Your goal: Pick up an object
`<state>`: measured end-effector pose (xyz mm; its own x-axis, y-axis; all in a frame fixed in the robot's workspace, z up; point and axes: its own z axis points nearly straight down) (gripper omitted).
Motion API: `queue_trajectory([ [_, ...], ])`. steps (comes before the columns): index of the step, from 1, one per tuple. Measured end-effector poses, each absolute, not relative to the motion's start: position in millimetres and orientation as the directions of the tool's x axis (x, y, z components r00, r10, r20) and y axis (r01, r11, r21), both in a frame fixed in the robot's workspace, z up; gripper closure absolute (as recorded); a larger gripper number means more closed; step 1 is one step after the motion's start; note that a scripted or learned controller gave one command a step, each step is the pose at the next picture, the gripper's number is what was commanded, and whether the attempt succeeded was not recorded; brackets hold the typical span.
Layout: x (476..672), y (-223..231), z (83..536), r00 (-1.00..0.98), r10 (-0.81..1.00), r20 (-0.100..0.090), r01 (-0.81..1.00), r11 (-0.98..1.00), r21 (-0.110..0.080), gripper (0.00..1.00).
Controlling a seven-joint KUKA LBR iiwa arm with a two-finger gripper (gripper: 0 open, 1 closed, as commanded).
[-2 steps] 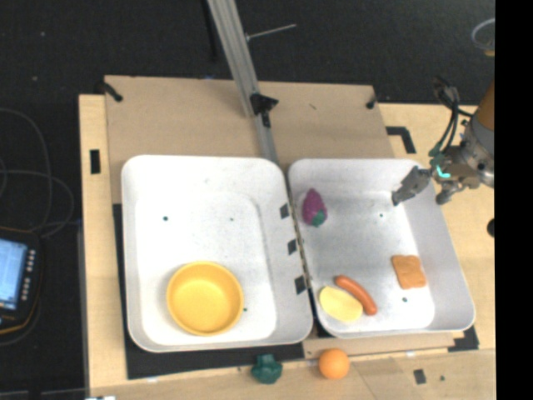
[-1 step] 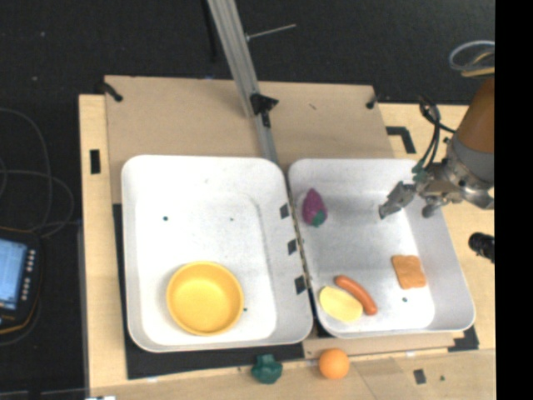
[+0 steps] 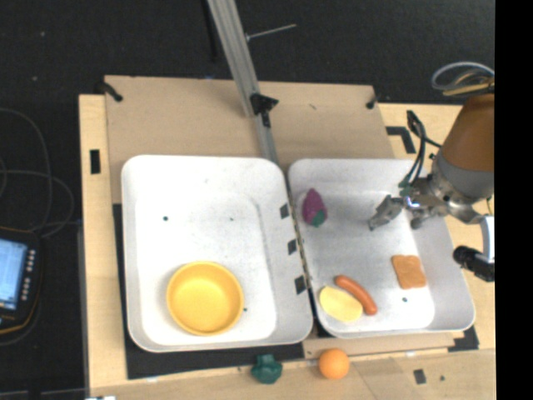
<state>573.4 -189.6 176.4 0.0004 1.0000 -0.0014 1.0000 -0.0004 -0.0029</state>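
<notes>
The right bin (image 3: 433,307) holds a purple fruit-like toy (image 3: 314,207) near its left wall, a tan square piece (image 3: 408,271) at the right, and a red sausage (image 3: 356,294) lying against a pale yellow piece (image 3: 340,304) at the front. My gripper (image 3: 398,215) hangs over the bin's upper middle, right of the purple toy and above the tan piece. Its fingers are spread open, with bare bin floor between them.
A yellow bowl (image 3: 205,297) sits at the front of the left bin (image 3: 150,190). An orange ball (image 3: 334,363) and a green item (image 3: 267,369) lie on the bench in front of the bins. A metal pole (image 3: 237,48) slants up behind them.
</notes>
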Motion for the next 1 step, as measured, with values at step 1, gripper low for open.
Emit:
queue_trajectory([
  [1,580.0,-195.4,129.7,0.001,1.0,-0.002,1.0,-0.001,-0.003,0.0],
])
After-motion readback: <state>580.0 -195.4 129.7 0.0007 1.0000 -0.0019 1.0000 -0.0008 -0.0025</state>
